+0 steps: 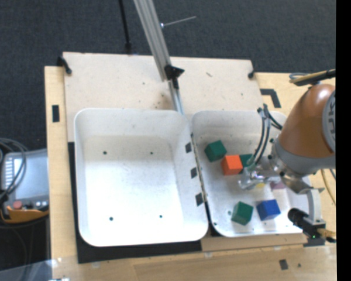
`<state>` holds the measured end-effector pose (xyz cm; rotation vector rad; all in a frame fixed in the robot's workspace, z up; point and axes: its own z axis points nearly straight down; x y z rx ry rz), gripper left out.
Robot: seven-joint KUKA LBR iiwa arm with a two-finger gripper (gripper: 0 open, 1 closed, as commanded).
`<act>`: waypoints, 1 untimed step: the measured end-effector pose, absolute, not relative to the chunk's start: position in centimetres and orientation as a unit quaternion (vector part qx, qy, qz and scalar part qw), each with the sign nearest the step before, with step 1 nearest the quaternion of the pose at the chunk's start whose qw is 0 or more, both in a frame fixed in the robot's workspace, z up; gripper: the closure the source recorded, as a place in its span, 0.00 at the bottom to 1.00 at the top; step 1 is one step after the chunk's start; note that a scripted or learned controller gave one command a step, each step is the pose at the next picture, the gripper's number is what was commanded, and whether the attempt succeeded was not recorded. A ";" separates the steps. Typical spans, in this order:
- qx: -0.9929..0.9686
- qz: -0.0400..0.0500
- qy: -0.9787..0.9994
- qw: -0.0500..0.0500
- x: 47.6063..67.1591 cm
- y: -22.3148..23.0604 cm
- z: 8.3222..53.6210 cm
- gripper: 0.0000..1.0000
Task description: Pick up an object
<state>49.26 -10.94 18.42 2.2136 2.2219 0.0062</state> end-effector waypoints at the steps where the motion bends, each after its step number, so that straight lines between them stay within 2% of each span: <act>1: 0.706 0.002 0.708 0.003 48.8 -10.9 23.0 1.00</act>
